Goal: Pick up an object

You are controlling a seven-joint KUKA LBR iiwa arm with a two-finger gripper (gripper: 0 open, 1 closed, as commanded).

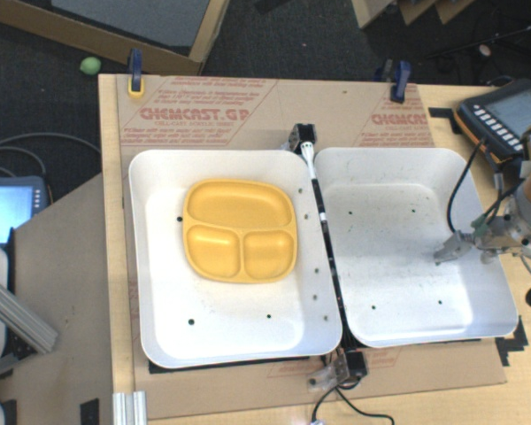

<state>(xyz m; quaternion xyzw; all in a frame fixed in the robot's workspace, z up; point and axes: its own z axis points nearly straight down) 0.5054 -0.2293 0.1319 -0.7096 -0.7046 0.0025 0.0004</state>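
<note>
The plate lies flat in the left bin, toward its upper half, with bare white floor around it; that clearance leaves room for a descent from above. It is a yellow, rounded-rectangular tray with a raised rim and three compartments: one long one across the top and two smaller ones below. Its surface looks smooth and glossy, so I judge the rim or a divider ridge the likeliest place to grip. The right bin sits beside it, the two sharing a black seam. The gripper hangs over the right bin's right edge, well apart from the plate; I cannot tell how the jaws stand. Both bins rest on a tabletop covered with printed brown sheet.
</note>
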